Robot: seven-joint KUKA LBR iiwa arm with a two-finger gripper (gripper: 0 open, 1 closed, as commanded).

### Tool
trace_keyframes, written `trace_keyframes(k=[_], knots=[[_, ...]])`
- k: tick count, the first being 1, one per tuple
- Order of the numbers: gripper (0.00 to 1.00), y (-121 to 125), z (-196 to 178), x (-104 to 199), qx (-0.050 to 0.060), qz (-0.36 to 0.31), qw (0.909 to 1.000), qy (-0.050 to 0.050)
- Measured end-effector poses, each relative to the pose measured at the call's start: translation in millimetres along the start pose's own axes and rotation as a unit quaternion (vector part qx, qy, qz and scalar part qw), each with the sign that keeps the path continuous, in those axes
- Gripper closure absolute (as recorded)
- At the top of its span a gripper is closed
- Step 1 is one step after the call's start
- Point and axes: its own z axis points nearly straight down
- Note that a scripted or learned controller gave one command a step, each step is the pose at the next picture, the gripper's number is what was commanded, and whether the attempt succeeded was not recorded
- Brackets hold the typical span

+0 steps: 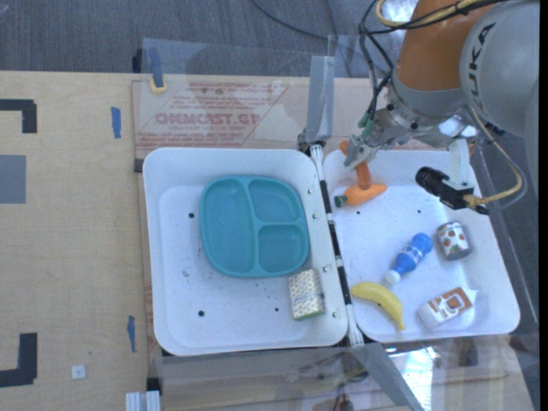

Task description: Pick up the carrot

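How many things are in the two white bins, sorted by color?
Orange: 1, the carrot
Yellow: 2, the banana and the sponge
Blue: 2, the plate and the bottle
Other colors: 2, the can and the carton
Total: 7

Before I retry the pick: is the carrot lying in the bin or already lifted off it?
Lying in the bin. The carrot rests flat on the floor of the right bin, near its upper-left corner, with the gripper just above it.

An orange carrot (363, 193) with a green stem end lies flat in the right bin's upper left corner. Its green end points left, close to the bin's left wall.
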Motion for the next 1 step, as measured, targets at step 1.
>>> trace_keyframes(k=[1], knots=[[1.0,-2.7,12.2,-4.5,0.002,0.052,0.9987,0.001]])
